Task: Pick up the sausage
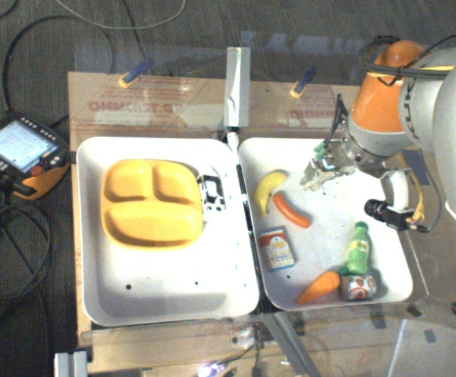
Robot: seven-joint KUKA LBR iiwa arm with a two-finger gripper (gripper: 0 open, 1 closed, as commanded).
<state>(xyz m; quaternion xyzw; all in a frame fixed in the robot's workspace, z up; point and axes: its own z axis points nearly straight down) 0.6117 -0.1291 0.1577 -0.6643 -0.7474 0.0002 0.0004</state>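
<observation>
Camera view: the sausage (291,210) is lying in the right bin (400,285), beside the banana (270,188). The end effector (319,174), seemingly empty, is being held just above-right; its opening cannot be told; banana contact should be avoided.

I saw the hand (319,173) hovering over the right bin (392,285), just right of the banana (268,188) and above the sausage (290,210); nothing sat between its fingers.
</observation>
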